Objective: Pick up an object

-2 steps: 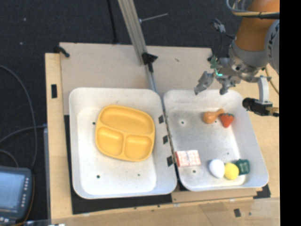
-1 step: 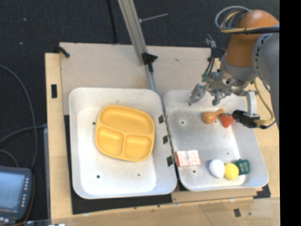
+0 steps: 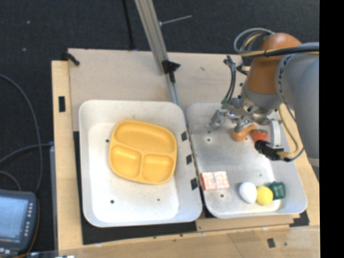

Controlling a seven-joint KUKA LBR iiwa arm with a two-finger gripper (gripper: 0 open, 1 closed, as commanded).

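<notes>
- Gripper (image 3: pixel 235 123) hangs over the right bin's (image 3: pixel 236 160) far end, beside an orange object (image 3: pixel 239 134).
- Whether its jaws are apart, I cannot tell.
- A yellow tray (image 3: pixel 143 151) lies in the left bin (image 3: pixel 97 198).

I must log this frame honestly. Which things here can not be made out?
- Gripper: too small and blurred, under the wrist, to tell its state.
- Orange object beside it: partly hidden by the gripper; held or not is unclear.
- Green object: partly behind the yellow ball.
- Box: print too small to read.
</notes>
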